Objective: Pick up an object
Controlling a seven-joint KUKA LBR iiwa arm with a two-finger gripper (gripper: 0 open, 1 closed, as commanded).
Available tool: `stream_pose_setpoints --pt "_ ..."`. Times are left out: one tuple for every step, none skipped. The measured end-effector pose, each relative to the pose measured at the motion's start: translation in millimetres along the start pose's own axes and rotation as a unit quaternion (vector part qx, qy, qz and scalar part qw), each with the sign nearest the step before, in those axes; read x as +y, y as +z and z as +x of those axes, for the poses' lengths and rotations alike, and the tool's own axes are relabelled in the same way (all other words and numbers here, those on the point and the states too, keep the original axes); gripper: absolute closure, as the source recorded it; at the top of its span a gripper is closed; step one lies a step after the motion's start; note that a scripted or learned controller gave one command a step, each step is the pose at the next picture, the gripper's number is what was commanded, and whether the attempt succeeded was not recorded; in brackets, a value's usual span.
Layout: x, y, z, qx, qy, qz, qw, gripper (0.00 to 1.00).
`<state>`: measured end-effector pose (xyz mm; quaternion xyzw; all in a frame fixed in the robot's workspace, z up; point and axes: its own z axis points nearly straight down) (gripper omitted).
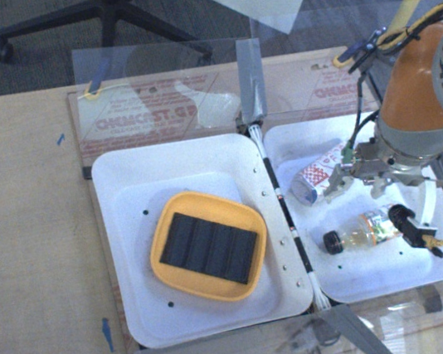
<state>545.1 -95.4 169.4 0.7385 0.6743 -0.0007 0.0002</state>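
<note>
The right bin point(373, 277) holds a red-and-white patterned paper cup point(318, 174) lying on its side and a small clear bottle point(364, 234) with a black cap, lying flat nearer the front. My gripper point(355, 172) hangs low over the right bin, just right of the patterned cup and above the bottle. The orange-banded wrist point(414, 98) hides the bin's far right part. In the left bin point(114, 190) lies a yellow tray point(165, 238) with a black ridged insert point(210, 248).
A black fitting with a yellow cable point(411, 228) sits at the right end of the bottle. A raised divider point(282, 212) separates the two bins. A taped cardboard sheet point(160, 111) lies behind them, and bare bench stretches to the left.
</note>
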Motion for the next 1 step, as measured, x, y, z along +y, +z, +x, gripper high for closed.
stream_pose_setpoints --pt "-26.0 80.5 -5.4 0.001 -0.052 -0.005 0.9986 0.0"
